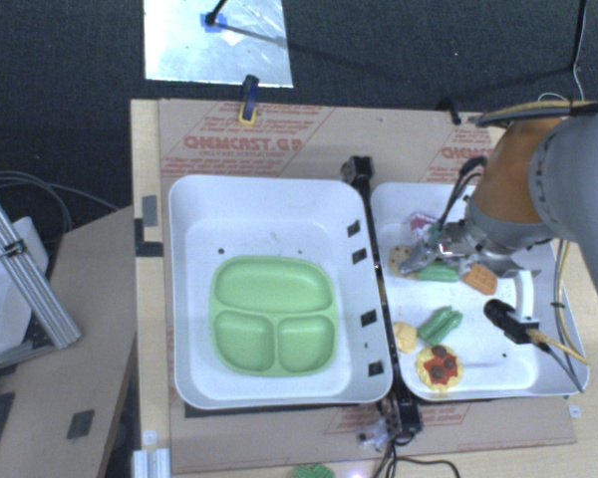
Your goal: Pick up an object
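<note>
A green divided tray (273, 314) with three compartments lies in the left white bin (189, 267), a little toward its front edge. Both bins sit on a brown cardboard sheet (279, 137) printed with red lettering, which covers the tabletop. A yellow and blue clamp (248, 101) grips the sheet's far edge. Beyond that edge, a shiny silver panel (217, 28) rests on dark carpet. Off the tabletop's left side stands a slanted aluminium frame (20, 277).
</note>
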{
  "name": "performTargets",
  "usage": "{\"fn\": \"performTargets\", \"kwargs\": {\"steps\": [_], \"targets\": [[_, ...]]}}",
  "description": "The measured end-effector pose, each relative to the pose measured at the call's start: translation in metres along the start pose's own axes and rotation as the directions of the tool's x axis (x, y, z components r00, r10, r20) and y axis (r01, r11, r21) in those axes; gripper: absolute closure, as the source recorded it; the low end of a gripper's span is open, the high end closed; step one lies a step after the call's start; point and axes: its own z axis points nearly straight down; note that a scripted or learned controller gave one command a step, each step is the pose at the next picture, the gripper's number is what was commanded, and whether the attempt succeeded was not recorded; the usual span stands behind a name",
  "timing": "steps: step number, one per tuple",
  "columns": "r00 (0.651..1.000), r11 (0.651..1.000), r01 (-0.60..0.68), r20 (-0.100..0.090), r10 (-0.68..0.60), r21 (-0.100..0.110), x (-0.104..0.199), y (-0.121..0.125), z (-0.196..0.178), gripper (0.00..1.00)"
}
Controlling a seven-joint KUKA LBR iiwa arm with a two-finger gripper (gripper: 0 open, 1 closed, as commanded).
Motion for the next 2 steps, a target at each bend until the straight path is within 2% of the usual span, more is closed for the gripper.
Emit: {"fn": "performTargets", "kwargs": {"steps": [1,2], "targets": [[1.000,1.000,-0.002,0.000,0.002,0.002,-0.028,0.051,0.001,0.00],[1.000,1.000,0.003,0.000,-0.003,-0.001,-0.027,0.052,-0.011,1.00]]}}
